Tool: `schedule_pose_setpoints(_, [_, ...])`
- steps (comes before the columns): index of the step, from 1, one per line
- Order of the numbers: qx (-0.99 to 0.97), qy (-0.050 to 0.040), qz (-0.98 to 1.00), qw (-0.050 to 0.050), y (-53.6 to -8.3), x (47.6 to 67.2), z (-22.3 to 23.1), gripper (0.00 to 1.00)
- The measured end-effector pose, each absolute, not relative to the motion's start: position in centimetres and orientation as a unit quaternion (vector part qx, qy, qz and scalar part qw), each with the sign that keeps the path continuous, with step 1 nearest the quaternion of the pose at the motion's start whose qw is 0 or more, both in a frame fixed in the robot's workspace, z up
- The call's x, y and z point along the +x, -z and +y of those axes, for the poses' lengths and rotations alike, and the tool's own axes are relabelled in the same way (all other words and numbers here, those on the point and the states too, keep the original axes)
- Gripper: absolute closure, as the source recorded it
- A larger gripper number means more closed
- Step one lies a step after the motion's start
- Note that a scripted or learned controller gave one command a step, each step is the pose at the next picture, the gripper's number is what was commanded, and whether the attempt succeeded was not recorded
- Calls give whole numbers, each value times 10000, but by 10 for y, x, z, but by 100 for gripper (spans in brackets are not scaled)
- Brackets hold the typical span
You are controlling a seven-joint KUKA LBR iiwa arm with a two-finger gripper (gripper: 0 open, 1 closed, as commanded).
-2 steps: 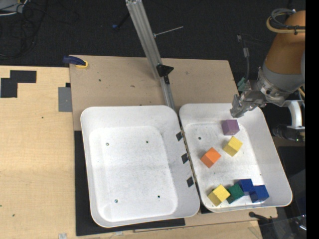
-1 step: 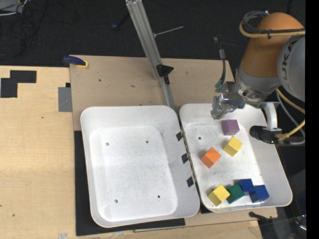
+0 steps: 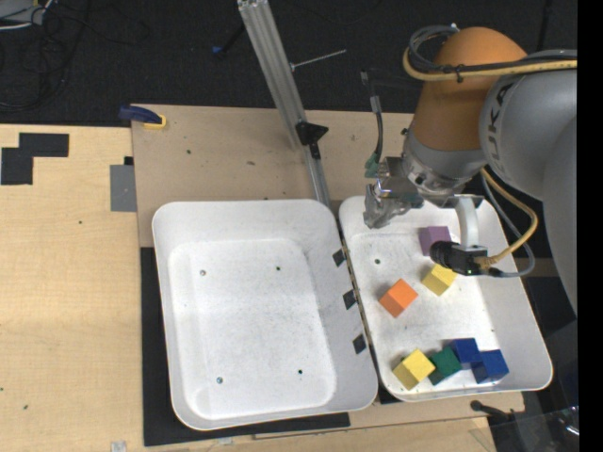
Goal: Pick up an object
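My gripper [image 3: 379, 211] hangs over the far left corner of the right bin [image 3: 528, 332], below the orange wrist band. Nothing shows in it. Loose blocks lie in that bin. A purple block [image 3: 433, 238] sits to the right of the gripper, with a yellow block [image 3: 438, 280] just below it. An orange block [image 3: 399, 297] lies near the bin's middle. Along the front edge sit another yellow block [image 3: 413, 368], a green block [image 3: 444, 363] and two blue blocks [image 3: 464, 349] [image 3: 490, 365].
The left bin [image 3: 188, 243] lies beside the right one, joined by black clips. A slanted aluminium rail [image 3: 278, 73] rises behind the bins. A black cable and connector [image 3: 462, 255] hang from the arm over the purple block.
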State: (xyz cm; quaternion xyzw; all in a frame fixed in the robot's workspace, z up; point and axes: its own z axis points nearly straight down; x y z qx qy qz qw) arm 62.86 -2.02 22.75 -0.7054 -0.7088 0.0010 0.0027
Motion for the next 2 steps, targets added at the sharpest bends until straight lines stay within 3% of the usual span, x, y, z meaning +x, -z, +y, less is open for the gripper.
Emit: schedule_pose_setpoints(2, [-7058,-9,-7084,22,-221,626,89,100])
